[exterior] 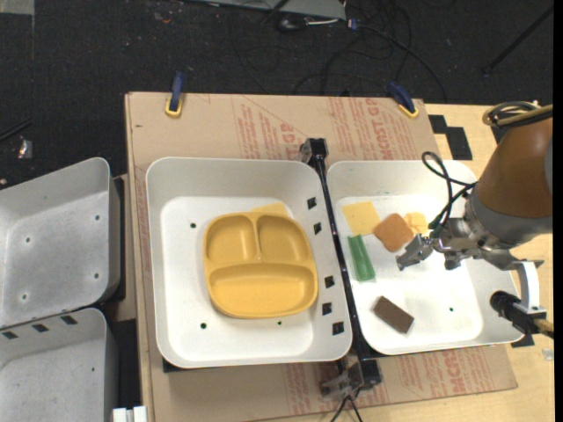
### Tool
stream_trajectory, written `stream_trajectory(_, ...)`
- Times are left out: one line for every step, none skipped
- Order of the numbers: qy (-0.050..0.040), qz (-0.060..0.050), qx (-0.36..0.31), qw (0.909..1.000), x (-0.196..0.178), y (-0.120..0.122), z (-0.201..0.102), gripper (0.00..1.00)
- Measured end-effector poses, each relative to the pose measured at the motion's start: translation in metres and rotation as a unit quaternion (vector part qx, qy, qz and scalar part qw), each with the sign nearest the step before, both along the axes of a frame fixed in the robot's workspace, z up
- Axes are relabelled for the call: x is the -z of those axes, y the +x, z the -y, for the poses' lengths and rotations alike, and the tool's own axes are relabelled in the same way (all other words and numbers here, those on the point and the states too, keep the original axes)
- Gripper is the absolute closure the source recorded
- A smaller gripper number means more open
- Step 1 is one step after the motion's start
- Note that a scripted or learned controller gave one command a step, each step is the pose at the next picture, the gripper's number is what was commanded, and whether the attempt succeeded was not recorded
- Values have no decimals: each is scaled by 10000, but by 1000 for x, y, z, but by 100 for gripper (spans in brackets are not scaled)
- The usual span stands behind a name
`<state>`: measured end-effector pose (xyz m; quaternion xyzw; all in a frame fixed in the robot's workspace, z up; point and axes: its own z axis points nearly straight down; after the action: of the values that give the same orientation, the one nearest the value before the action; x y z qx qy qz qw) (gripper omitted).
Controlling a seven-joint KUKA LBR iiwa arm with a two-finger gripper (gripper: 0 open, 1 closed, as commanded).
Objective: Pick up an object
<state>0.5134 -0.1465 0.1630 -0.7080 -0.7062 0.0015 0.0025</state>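
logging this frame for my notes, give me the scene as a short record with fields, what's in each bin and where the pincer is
left bin: yellow plastic divided tray
right bin: pale yellow flat square, orange-brown block, green flat bar, dark brown block
pincer: over right bin, just right of the orange-brown block
held: nothing visible between fingers

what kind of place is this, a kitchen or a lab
Most likely a robotics lab, not a kitchen: a robot arm reaches over two white bins clamped to a cardboard-topped bench, with loose cables on the dark floor behind.
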Motion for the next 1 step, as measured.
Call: stream_trajectory(0, 7, 1, 10000, 52, -11, 1, 0)
